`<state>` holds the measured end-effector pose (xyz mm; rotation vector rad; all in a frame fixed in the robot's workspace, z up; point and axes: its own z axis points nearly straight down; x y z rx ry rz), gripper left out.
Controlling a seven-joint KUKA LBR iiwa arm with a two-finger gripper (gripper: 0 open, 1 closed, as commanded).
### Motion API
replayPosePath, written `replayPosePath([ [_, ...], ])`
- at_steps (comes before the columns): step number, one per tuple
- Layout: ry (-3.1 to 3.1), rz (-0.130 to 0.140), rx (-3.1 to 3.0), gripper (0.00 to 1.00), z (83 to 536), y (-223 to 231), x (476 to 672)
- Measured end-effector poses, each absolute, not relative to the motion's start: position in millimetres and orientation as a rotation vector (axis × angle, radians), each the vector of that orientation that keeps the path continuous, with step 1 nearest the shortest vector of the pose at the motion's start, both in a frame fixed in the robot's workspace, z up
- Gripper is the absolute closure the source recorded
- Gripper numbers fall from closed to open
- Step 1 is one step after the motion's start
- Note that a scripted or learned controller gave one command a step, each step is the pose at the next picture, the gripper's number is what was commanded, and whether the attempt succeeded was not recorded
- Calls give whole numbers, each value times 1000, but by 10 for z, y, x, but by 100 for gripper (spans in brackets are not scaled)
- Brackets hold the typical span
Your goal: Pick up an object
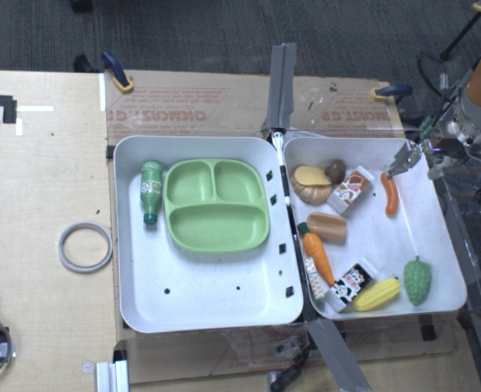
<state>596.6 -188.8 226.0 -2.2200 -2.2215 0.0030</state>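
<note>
Currently gripper (pixel 405 160) hovers at right bin (pixel 444 227) far edge, above red sausage (pixel 389 195); you can't tell its state. Risk: sausage rolls, grasp slips against wall.

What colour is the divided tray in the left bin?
Light green: the divided tray, beside a green bottle. Camera view shows it plainly.

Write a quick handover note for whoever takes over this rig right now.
Gripper: at the right bin's upper right edge, just above the sausage; nothing seen between its fingers.
Right bin: sausage, bread, hot dog, carrot, corn, two small cartons, green fruit.
Left bin: green tray, green bottle.
Done: nothing picked yet.
Left: grasp and lift one object; the sausage looks nearest.
</note>
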Motion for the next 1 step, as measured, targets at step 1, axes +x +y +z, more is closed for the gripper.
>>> replayPosePath([
  [1, -2201, 4, -2241, 0, 1500, -1991, 6292],
])
